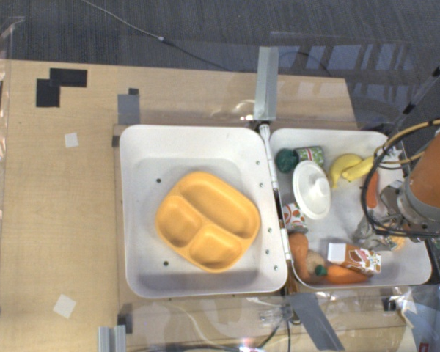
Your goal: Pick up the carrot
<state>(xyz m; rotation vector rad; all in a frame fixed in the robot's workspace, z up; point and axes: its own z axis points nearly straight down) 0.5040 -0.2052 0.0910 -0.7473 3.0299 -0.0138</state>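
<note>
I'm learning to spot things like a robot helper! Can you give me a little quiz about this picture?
1. True or false: the yellow plate sits in the left bin.
2. Which lies nearest the carrot? A) the banana B) the green can C) the small carton
3. Fill in: the plate has ___ compartments.

Key:
1. True.
2. C. The carton lies just beside the carrot in the right bin's front; banana and can are at the back.
3. Three.
</note>
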